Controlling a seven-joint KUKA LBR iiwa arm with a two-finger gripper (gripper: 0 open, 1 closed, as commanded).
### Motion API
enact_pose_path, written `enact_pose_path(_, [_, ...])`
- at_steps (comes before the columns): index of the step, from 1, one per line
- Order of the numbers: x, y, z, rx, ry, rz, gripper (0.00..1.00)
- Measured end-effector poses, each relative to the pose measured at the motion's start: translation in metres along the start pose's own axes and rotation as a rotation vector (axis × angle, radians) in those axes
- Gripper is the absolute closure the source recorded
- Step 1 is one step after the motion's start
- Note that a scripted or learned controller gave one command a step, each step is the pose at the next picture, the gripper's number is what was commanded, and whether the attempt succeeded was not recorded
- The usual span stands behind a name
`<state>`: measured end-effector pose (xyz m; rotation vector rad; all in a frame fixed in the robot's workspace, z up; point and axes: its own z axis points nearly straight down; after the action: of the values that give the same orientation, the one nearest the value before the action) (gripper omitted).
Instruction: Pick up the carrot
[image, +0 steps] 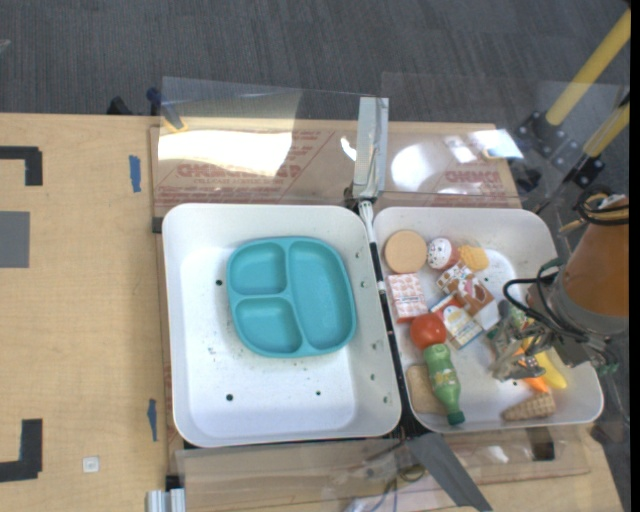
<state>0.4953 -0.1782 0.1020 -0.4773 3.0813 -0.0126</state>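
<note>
The carrot is a small orange piece lying near the front right corner of the right bin, next to a yellow toy. My gripper hangs low inside that bin, just left of and above the carrot, with cables trailing around it. The arm's orange band rises behind it at the right edge. The gripper's body and cables partly hide the carrot's far end.
The right bin also holds a tan round bun, a spotted white ball, snack packets, a red tomato, a green bottle and a waffle cone. A teal divided plate lies in the left bin.
</note>
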Motion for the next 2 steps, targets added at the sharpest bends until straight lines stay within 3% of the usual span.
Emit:
enact_pose_path(1, [-0.0286, 0.0148, -0.0712, -0.014, 0.008, -0.706, 1.00])
enact_pose_path(2, [-0.0279, 0.0149, -0.0702, -0.017, 0.010, -0.706, 0.00])
